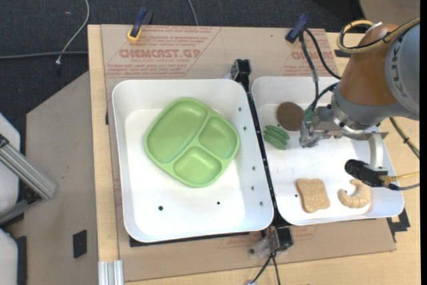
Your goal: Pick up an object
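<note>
Small food pieces in the right bin

A brown round piece (290, 115) and a green ridged piece (276, 137) lie near the left wall; a tan cracker (312, 195) and a curled shrimp (355, 197) lie near the front.

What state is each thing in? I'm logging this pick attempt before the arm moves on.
green divided plate: flat in the left bin, upright.
brown round piece: lying in the right bin.
green ridged piece: lying beside the gripper.
cracker: flat, untouched.
shrimp: lying, untouched.
gripper: low, over the right bin.
</note>
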{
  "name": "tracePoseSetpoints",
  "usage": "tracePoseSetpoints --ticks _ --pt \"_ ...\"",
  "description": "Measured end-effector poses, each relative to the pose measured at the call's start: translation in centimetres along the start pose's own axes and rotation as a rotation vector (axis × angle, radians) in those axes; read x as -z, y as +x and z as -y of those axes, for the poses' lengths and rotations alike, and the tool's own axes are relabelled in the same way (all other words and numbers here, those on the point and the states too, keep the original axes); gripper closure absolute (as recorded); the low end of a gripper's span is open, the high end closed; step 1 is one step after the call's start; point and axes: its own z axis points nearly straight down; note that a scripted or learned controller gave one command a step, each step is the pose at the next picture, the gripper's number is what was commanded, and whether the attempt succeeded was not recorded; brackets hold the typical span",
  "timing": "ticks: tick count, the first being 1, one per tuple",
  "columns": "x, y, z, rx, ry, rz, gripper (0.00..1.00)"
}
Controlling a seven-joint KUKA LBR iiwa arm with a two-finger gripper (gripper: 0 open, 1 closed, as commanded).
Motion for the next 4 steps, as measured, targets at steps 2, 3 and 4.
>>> tracePoseSetpoints --ticks 2,3,4 --pt "11.7 0.5 -0.8 0.003 -0.008 0.003 1.0" --pt "12.3 0.5 -0.9 0.002 -0.003 0.002 1.0" --pt "11.0 5.8 -1.6 0.006 0.004 -0.001 1.0"
